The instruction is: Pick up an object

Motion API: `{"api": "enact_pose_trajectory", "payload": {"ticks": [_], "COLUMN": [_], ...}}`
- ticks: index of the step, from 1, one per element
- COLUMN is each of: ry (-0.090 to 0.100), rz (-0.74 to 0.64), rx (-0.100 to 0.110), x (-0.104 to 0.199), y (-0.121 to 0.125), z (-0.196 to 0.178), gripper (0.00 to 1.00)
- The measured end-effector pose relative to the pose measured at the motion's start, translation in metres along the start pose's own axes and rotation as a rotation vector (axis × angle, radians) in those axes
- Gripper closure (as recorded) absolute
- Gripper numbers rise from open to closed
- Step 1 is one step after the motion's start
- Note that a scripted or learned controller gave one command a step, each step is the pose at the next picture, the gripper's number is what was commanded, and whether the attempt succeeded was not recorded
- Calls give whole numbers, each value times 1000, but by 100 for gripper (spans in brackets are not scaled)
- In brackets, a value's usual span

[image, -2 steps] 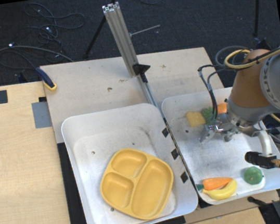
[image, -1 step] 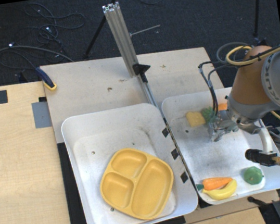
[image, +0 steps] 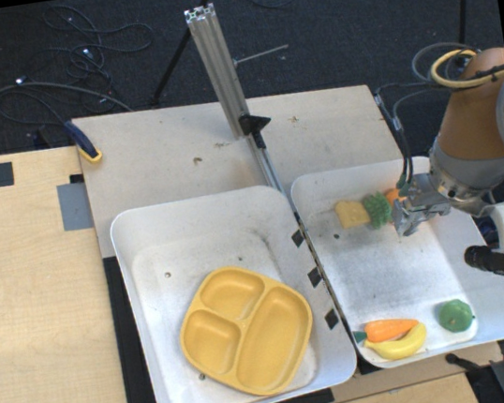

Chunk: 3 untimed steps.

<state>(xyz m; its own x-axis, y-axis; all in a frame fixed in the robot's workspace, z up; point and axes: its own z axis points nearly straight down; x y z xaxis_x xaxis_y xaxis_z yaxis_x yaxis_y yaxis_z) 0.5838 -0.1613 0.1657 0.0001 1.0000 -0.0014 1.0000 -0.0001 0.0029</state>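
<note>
1. Gripper (image: 410,221) sits low over the far part of the right bin (image: 391,269), fingers pointing down; too small and dark to read, cannot tell whether they're released or clenched, nothing visibly between them.
2. Just left of the fingers: a green-and-orange toy vegetable (image: 382,206), then a pale yellow sponge-like block (image: 353,214) touching its left side. Both lie on the bin floor; the vegetable is just beside the fingertips, contact unclear.
3. Behind the fingers, to the right: grey wrist with an orange band, the arm (image: 474,137) coming in from the right edge.
4. Well toward the near edge from the fingers, same bin: green round fruit (image: 456,314) in the near right corner; to its left a banana (image: 398,343) with an orange carrot (image: 390,328) lying on top of it along its far side, touching.
5. Farther left of the fingers, across the divider: left bin (image: 146,250) holding a yellow three-compartment plate (image: 246,330), flat, toward the near side.
6. Beyond the fingers, far side: an upright aluminium post (image: 220,68) on the bench board (image: 168,152) behind both bins.
7. Far left: light wooden table (image: 33,316).
</note>
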Motion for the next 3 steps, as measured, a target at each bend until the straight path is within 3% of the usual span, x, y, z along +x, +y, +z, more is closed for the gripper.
{"api": "enact_pose_trajectory", "payload": {"ticks": [2, 3], "ry": [0, 3], "rz": [-2, -4], "rx": [-1, 6], "x": [0, 49], "y": [0, 12], "z": [-111, -97], "gripper": [100, 100]}}
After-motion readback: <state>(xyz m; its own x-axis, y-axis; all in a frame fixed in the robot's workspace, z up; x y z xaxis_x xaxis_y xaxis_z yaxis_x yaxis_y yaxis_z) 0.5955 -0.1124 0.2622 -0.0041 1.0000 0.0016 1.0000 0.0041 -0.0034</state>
